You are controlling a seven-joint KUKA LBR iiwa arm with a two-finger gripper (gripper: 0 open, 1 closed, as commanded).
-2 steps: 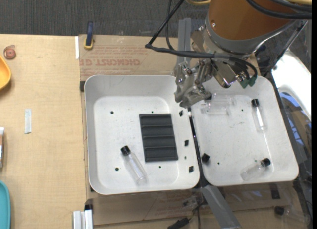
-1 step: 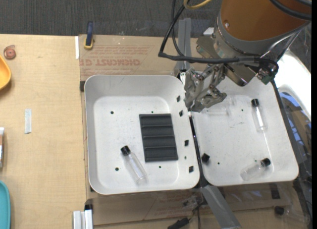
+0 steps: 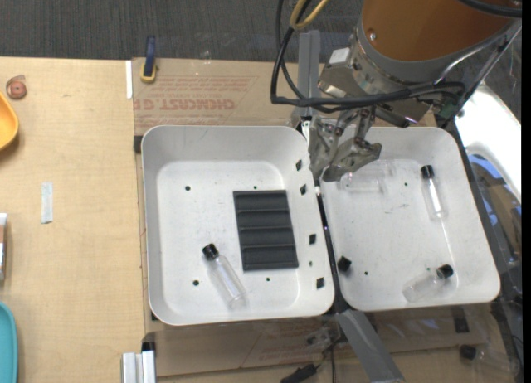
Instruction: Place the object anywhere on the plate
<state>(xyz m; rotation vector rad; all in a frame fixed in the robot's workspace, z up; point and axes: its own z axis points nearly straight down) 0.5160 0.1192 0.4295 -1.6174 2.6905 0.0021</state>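
You've got the claw (image 3: 347,157) low over the back left corner of the right bin (image 3: 465,286), just beside the divider where the two bins meet. Its fingers (image 3: 358,156) look drawn close together, narrow gap, and you can see a clear vial (image 3: 371,179) lying flat right under or against the tips; can't tell if it's actually pinched between them or just touching.

Right bin also holds two more clear vials with black caps: one (image 3: 431,190) lying lengthwise near the back right, cap toward the back, well apart from the claw; another (image 3: 427,283) at the front right corner, tilted against the bin's rim, cap to the right. A small black bit (image 3: 343,265) sits near the front left of that bin.

Left bin (image 3: 158,290) has a dark ribbed rectangular plate (image 3: 265,230) lying flat near its middle, and just beside it to the front left a capped clear vial (image 3: 223,273) lying at a slant, cap toward the back, not touching the plate.

Arm (image 3: 431,16) comes down from the top right, orange band big in view, cables looping off it. Table (image 3: 66,273) to the left carries small odds and ends at its edge
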